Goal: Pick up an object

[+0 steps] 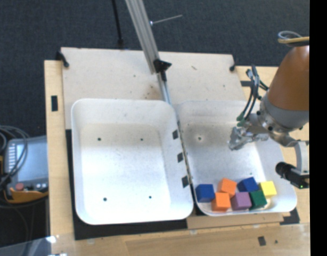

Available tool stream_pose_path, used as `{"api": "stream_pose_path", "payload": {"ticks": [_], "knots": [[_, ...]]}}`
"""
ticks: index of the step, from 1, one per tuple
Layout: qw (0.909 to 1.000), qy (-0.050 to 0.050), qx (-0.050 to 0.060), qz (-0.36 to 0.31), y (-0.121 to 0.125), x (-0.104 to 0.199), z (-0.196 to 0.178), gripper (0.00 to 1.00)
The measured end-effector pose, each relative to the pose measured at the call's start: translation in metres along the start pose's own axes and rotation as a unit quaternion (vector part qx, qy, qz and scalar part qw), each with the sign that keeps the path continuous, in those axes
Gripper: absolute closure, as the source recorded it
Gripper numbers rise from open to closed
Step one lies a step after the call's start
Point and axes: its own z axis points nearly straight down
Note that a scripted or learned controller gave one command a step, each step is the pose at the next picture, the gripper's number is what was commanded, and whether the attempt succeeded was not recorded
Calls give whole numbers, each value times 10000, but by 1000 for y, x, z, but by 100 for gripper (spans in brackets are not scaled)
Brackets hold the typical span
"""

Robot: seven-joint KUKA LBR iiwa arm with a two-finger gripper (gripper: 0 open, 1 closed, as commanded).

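Blocks (pixel 237 194) below hand (pixel 237 141), apart

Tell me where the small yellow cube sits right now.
The small yellow cube lies in the right white bin, near its front right corner, at the right end of the block cluster, touching the green cube.

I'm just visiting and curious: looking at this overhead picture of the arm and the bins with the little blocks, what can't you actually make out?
- Gripper, camera view: too small and blurred to tell whether anything sits in it.
- Arm: cut off by the right edge, so its base is out of sight.
- Coloured blocks in the right bin: packed tight, so their touching sides are hidden.
- Grey box at the left edge: partly cut off.
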Motion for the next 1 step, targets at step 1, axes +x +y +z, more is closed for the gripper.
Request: {"api": "stream_pose_path", "payload": {"ticks": [1], "knots": [[10000, 7, 3, -10, -7, 57, -6, 100]]}}
